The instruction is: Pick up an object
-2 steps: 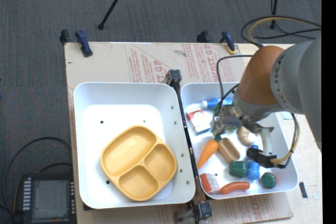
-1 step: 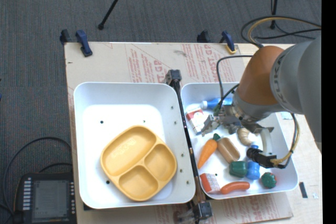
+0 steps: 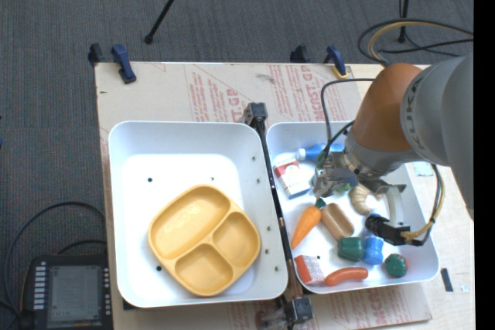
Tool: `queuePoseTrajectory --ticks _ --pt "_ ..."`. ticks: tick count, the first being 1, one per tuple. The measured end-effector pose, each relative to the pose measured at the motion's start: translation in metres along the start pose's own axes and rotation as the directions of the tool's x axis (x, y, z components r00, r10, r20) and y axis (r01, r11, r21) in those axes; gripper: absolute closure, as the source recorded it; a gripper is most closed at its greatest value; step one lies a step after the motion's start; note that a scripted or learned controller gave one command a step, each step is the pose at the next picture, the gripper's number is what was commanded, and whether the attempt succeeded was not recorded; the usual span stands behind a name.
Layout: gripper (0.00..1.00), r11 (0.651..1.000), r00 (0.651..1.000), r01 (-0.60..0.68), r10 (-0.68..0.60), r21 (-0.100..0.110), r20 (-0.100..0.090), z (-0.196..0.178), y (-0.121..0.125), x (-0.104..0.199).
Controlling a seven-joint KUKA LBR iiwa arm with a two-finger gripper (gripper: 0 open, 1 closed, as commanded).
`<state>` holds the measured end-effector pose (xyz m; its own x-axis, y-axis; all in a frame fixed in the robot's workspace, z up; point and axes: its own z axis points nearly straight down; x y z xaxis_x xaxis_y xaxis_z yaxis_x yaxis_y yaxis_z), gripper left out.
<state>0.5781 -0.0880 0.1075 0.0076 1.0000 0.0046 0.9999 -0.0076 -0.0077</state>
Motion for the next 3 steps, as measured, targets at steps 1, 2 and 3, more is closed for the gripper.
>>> queuePoseTrajectory --ticks 1,2,3 --pt "0.00 1.000 1.000 0.000 0.000 0.001 0.000 0.001 0.000 0.000" --pt "0.00 1.000 1.000 0.006 -0.006 -0.003 0.003 0.021 -0.026 0.007" --pt "1.00 1.000 1.000 0.003 -0.003 -0.003 0.001 0.011 -0.025 0.007"
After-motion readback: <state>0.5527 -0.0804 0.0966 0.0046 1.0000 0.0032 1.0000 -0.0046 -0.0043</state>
